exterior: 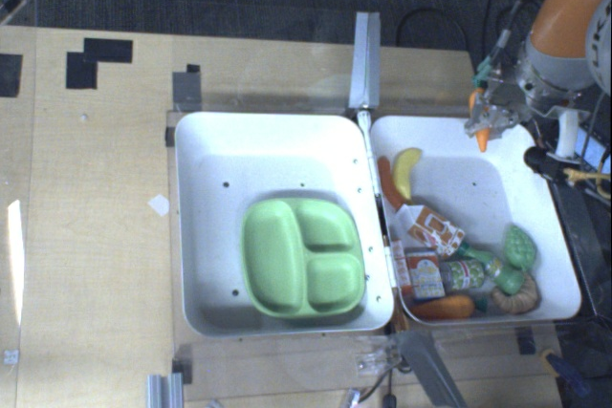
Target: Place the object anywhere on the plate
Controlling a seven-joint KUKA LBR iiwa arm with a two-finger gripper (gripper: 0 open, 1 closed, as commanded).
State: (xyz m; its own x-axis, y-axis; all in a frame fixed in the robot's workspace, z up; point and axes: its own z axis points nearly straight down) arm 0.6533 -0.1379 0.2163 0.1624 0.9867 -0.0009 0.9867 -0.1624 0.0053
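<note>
The green plate [303, 255], a 3-compartment tray, lies low in the left bin [206, 158] with nothing on it. The task's object looks to be the small orange carrot-like piece [483, 139] that hangs from the gripper [486, 121], pinched between its fingers above the far rim of the right bin [478, 182]. The fingers are clenched on it, tip pointing down. Below and nearer in that bin lie a banana [407, 171], a red sausage [387, 184], a small carton [427, 229], a bottle [457, 275], a green toy [519, 246] and other pieces.

By my reading, the pick is done and the carry is left: the arm must cross the divider [376, 196] between the 2 bins, lower over the plate and release.
</note>
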